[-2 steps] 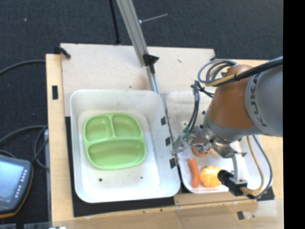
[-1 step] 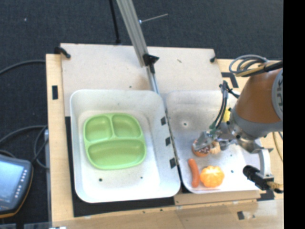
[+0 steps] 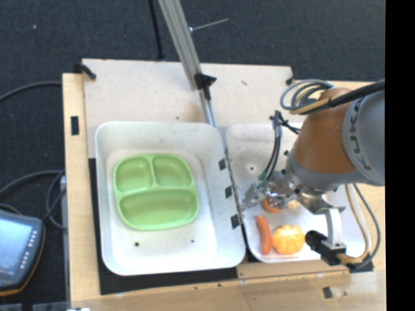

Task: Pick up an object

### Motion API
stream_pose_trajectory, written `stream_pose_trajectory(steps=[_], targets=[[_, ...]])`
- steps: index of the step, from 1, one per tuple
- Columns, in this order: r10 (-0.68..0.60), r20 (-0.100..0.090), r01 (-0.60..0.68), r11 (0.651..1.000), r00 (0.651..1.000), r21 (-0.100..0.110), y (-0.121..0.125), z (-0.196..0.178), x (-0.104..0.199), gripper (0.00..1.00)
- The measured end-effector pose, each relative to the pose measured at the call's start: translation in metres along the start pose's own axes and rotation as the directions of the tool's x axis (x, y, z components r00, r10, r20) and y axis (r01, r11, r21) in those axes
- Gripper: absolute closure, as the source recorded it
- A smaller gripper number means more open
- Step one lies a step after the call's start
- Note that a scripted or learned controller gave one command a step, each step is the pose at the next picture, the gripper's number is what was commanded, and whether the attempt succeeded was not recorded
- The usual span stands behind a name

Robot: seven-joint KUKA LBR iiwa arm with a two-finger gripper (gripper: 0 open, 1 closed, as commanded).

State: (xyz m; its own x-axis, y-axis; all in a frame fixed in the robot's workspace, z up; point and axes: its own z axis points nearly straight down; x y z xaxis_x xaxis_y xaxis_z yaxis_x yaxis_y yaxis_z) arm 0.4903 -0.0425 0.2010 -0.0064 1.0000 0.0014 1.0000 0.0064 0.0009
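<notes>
A green divided tray (image 3: 156, 191) is seen lying flat in the middle of the left bin (image 3: 110, 141). In the right bin (image 3: 249, 138), an orange carrot (image 3: 264, 234) is found near the front edge, with an orange fruit (image 3: 288, 239) touching it on its right. The jaws (image 3: 275, 196) are lowered into this bin just behind both items; a small reddish-orange object (image 3: 272, 205) is seen at them. Whether the jaws are apart or together cannot be told.
</notes>
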Motion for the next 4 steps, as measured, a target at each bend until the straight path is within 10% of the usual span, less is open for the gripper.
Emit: stream_pose_trajectory(steps=[1, 2, 3, 4], targets=[[0.010, 0.005, -0.010, 1.000, 1.000, -0.002, 0.026, -0.002, -0.051, 0.00], [-0.002, -0.001, 0.002, 1.000, 1.000, -0.001, 0.016, 0.000, 0.030, 0.00], [0.008, 0.002, -0.008, 1.000, 1.000, 0.000, 0.001, -0.010, 0.000, 0.00], [0.005, 0.002, -0.005, 1.000, 1.000, -0.003, 0.003, -0.020, 0.000, 1.00]])
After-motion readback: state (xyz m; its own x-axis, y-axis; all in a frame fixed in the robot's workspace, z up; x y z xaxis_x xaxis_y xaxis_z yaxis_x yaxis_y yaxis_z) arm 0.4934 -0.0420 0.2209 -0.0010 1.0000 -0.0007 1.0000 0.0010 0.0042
